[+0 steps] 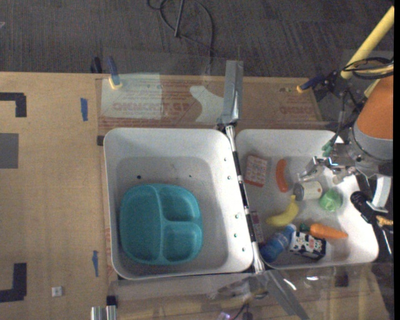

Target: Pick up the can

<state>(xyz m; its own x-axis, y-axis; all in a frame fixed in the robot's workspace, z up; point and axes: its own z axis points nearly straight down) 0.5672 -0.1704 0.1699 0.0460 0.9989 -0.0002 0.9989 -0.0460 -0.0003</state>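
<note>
Clutter is the risk — the can (309,190) lies on its side in the right bin (362,250), hemmed by a banana (284,214) to its near-left, a green ball (330,200) on its right and a sausage (282,174) to the left, so it could roll or something else get caught. The gripper (325,165) hovers just beyond the can; whether it is released or clenched I cannot tell.

robot lab: plywood table (50,206) w/ blue tape marks (84,109) & black corner markers (14,103), two white bins (112,162), loose cables (181,19) on grey carpet (281,31), clear shield (162,94).
</note>
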